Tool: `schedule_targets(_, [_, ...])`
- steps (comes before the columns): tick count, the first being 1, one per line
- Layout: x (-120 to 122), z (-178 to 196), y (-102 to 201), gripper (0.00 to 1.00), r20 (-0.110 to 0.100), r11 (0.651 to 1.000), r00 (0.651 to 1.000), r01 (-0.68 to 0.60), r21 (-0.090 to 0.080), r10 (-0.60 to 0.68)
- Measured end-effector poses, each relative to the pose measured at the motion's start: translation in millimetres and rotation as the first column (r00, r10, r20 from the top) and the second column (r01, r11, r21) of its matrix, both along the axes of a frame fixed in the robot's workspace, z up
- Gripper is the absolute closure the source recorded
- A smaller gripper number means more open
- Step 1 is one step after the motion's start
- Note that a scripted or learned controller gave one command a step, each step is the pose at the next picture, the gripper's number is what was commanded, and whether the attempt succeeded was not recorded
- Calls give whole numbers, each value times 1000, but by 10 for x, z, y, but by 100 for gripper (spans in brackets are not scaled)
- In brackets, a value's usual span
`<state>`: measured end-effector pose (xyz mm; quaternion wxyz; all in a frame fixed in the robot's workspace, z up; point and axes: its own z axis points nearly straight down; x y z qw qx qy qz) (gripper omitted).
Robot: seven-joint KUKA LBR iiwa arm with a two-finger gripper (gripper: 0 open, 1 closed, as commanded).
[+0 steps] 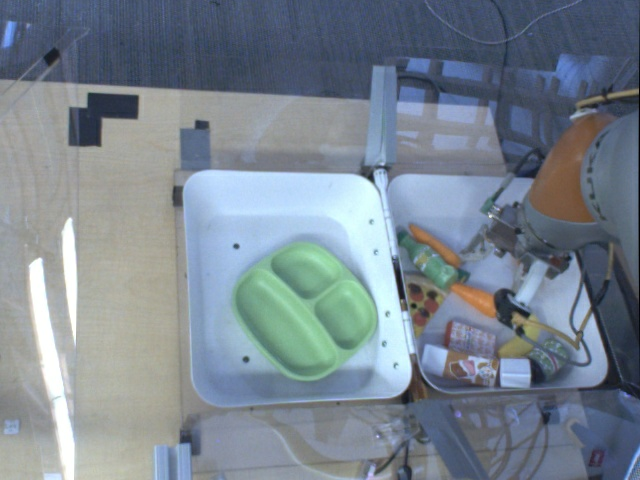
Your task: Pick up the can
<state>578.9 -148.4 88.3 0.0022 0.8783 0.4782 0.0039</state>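
A small can (470, 338) with a red and orange label lies on its side near the front of the right bin (455, 203). My gripper (497, 238) hangs over the middle right of that bin, below the orange wrist band. It is behind and a little to the right of the can, apart from it. Nothing of the can is covered by the arm.
Around the can lie a green bottle (430, 260), two carrots (472, 298), a toy pizza slice (421, 301), a printed carton (462, 367), a banana (530, 333) and a dark tin (548, 354). The left bin (215, 368) holds a green divided plate (305, 310).
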Motion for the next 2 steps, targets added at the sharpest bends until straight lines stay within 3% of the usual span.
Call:
schedule_targets(1, [715,-13,-214,0,-3,994,994,108,4,-108])
schedule_targets(2, [-209,1850,-328,0,-2,977,977,213,-1,-213])
